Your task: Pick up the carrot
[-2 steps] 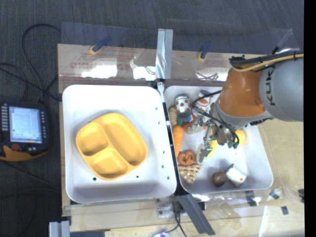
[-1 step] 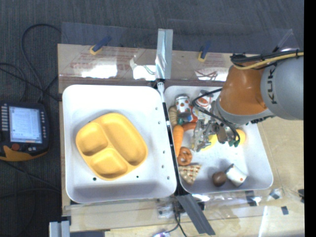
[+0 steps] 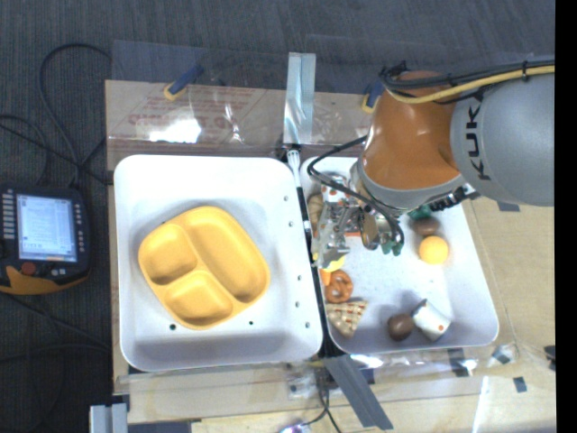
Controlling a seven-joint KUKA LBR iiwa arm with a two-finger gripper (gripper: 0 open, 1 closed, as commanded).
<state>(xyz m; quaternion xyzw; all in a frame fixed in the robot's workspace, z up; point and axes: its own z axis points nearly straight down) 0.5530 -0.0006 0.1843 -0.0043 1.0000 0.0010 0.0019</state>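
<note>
Pincer, its state impossible to tell, low at the right bin's crowded left wall, with no carrot discernible among pretzel, orange ball and white cup, beside the left bin's yellow divided tray.

carrot, orange, partly hidden, upper middle of right bin

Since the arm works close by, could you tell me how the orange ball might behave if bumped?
The orange ball looks round and smooth, so it would likely roll. Bare bin floor beside it would hardly stop it.
</note>
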